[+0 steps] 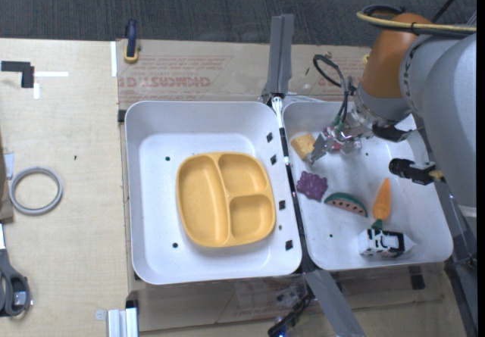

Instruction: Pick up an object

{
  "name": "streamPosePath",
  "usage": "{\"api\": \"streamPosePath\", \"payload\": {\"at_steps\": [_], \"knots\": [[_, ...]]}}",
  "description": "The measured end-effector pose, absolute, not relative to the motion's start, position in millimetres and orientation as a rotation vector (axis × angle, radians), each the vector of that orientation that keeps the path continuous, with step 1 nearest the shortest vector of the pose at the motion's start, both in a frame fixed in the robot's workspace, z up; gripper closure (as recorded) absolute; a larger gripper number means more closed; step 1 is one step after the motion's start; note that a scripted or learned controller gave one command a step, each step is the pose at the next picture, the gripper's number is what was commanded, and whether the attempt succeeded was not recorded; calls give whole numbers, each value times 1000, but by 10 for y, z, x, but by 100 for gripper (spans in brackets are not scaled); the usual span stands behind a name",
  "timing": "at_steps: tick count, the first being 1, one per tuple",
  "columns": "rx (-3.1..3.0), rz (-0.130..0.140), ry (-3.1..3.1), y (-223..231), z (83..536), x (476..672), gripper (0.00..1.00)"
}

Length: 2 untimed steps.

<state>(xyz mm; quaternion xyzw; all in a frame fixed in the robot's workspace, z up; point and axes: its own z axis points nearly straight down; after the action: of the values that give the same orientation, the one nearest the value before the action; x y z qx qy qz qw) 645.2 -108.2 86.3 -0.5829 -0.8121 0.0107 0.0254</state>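
My gripper hangs low over the back left part of the right bin, its fingers apart with nothing between them. A yellow cheese wedge lies just left of the left fingertip, very close to it. Nearer the front lie a purple grape bunch, a watermelon slice, an orange carrot and a small black-and-white object. The arm's orange band and grey body cover the bin's back right corner.
The left bin holds a yellow divided plate. On the bench to the left are a grey ring, scissors and a blue clamp. A grey divider post stands between the bins at the back.
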Motion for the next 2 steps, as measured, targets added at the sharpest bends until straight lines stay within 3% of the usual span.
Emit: {"api": "streamPosePath", "payload": {"at_steps": [1,2], "knots": [[-1832,2,-2552,-1012,914,5574,0],[-1657,3,-2666,-1353,910,5261,0]]}}
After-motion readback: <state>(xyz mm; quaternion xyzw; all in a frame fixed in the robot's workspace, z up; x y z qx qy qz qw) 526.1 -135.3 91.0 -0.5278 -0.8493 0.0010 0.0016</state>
